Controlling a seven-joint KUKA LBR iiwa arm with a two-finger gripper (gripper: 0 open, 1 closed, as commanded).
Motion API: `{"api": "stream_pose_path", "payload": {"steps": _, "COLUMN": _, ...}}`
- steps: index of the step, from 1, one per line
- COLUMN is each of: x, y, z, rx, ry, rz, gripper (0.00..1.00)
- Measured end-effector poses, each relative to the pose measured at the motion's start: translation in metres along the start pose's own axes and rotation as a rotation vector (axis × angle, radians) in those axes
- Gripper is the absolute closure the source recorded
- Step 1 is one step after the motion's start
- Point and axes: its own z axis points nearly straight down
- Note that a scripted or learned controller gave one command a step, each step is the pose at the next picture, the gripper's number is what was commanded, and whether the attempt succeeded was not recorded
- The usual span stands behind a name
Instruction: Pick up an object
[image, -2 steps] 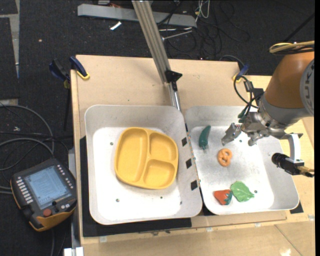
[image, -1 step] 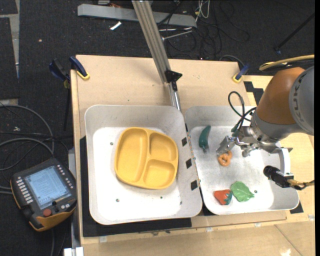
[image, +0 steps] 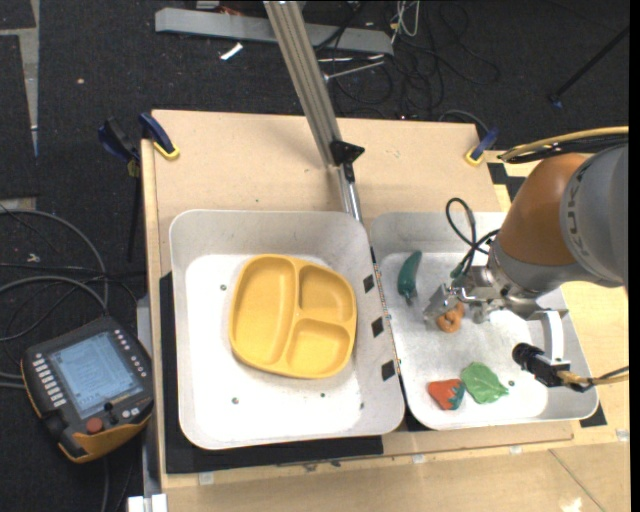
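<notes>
Two white bins (image: 200, 300) sit on the tan counter (image: 250, 160) over dark cabled floor (image: 70, 60); the claw (image: 452, 308) grips a small orange object (image: 450, 320).

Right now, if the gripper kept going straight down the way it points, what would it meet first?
Most likely the small orange object directly under the gripper in the right bin; depth is hard to judge, so it may already be touching.

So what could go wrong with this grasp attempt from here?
1. The gripper sits right over a small orange object; being small, it may slip out on lifting.
2. The teal object lies close beside it and could get nudged.
3. The green object and red object touch each other near the right bin front edge, so a later pick there may drag both.
</notes>
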Motion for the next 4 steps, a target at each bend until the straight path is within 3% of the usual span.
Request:
{"api": "stream_pose_path", "payload": {"steps": 1, "x": 0.0, "y": 0.001, "z": -0.012, "rx": -0.002, "ry": 0.0, "rz": 0.0, "gripper": 1.0}}
{"api": "stream_pose_path", "payload": {"steps": 4, "x": 0.0, "y": 0.012, "z": -0.164, "rx": -0.006, "ry": -0.002, "rz": -0.004, "gripper": 1.0}}
